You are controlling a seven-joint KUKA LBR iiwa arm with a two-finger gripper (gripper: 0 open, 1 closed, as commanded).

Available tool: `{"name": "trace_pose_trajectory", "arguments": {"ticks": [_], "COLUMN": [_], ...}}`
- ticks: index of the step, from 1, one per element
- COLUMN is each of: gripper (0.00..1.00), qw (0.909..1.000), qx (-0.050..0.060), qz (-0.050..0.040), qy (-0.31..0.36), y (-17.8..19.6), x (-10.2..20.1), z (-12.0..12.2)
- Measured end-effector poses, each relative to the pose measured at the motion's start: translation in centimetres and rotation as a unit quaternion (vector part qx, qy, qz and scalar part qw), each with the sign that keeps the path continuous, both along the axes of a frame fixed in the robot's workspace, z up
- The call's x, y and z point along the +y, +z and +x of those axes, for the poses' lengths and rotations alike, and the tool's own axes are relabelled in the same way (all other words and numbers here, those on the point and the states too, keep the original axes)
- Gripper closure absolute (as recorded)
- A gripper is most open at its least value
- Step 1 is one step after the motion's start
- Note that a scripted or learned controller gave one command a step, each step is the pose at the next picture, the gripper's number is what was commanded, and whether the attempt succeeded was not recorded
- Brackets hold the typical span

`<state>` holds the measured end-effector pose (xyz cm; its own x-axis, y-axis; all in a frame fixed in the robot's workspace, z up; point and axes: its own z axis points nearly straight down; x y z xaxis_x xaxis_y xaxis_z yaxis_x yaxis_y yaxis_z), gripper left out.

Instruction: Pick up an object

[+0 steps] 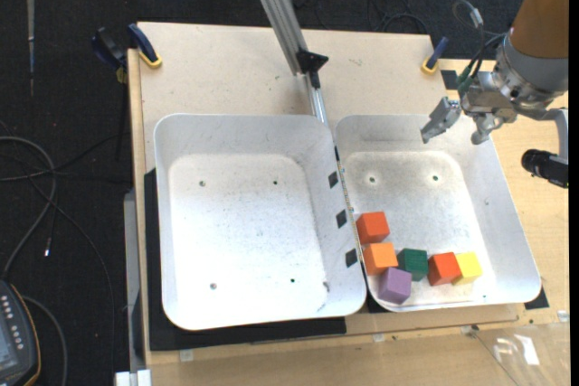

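two-finger gripper (460, 124) fingers spread, grasping nothing, above right white bin (507, 221); small orange foam cube (373, 226) beside five other coloured cubes near front wall.

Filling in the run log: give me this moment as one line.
gripper: open, nothing held, above right bin far edge | blocks: six, clustered at near edge | pick: not started

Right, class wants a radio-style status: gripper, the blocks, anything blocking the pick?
Gripper open, above right bin's far edge, holding nothing. Six blocks clustered at the bin's near side, untouched. Path down to them clear.
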<state>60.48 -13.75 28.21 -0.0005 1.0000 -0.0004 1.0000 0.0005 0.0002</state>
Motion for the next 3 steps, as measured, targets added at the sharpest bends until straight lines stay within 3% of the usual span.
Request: {"name": "trace_pose_trajectory", "arguments": {"ticks": [1,2,3], "gripper": [0.00,0.00,0.00], "qw": [1.0000,1.0000,1.0000], "qx": [0.005,-0.001,-0.001], "qz": [0.0019,-0.0022,-0.0005], "qy": [0.001,-0.003,0.001], "y": [-6.6,-8.8,-17.7], "x": [6.3,-2.0,-8.1], "z": [-9.5,-2.4,-5.1]}}
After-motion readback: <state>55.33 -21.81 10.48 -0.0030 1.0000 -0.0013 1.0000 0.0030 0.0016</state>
